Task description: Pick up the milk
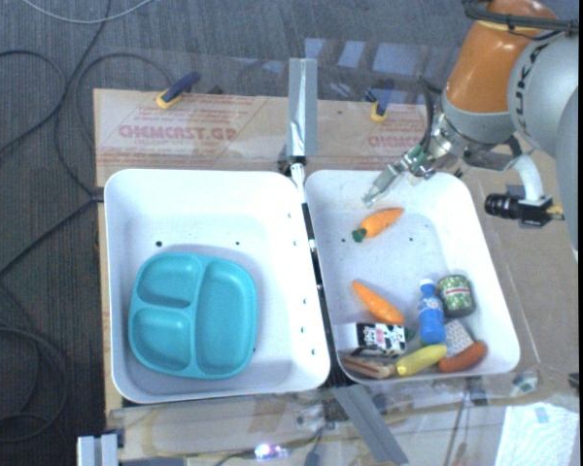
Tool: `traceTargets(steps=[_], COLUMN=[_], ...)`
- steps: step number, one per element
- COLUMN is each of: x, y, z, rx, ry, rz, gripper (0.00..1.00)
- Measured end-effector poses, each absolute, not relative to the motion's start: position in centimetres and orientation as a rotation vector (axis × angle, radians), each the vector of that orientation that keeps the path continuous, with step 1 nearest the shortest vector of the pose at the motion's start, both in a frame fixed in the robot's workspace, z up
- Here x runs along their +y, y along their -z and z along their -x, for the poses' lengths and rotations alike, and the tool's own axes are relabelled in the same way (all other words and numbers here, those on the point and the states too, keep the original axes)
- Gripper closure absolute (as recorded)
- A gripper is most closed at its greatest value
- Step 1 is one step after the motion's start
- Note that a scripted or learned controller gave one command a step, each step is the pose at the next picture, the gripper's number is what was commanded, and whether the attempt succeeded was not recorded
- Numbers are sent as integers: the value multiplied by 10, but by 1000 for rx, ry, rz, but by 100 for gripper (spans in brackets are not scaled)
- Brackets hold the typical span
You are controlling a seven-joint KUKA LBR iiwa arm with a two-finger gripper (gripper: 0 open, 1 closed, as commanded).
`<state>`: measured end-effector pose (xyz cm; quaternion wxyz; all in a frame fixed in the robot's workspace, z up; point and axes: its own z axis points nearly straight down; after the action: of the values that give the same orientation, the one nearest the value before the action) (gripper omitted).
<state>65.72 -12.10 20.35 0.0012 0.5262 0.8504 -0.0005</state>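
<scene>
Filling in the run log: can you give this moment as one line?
task: pick up milk | tool: above right bin's far edge, holding nothing | black-and-white cow-print milk carton: lying at right white bin near edge, untouched

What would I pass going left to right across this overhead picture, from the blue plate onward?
Turquoise divided plastic plate → black-and-white cow-patterned milk carton → blue plastic bottle with white cap → small green round can.

The gripper (377, 190) hangs over the far edge of the right bin (486, 250), just above a carrot (380, 222). The milk (381, 338) carton sits at the near edge by a blue bottle (429, 315). A teal divided plate (192, 314) is in the left bin (126, 212).
</scene>
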Motion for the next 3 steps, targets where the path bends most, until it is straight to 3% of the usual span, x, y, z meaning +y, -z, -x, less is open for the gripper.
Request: traceTargets(steps=[1, 2, 3], x=[-185, -224, -171], y=[-147, -225, -111], z=[-549, -572, -626], rx=[2708, 2824, 2815], ry=[5, 4, 0], rz=[-1595, -1370, -1397], gripper=[0, 0, 0])
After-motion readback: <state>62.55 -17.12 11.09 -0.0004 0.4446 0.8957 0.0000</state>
